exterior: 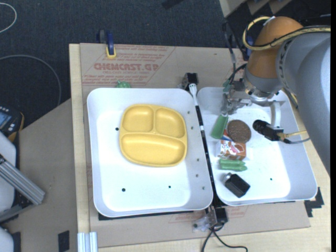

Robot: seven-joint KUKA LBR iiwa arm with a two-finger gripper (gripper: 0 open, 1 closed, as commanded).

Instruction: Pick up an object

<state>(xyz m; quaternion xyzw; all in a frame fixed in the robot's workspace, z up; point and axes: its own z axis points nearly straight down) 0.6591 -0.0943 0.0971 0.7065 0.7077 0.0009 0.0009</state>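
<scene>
Nearest, a black block (pixel 237 185) lies at the right bin's (pixel 294 182) six o'clock. Gripper (pixel 231 103) hovers at eleven o'clock over a green strip (pixel 219 126); its grip state is unclear. Nothing lifted yet.

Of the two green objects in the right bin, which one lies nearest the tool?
The upper green piece, the flat slanted strip just below the tool. The other green object lies lower in the right bin, beyond the red-and-white packet.
</scene>
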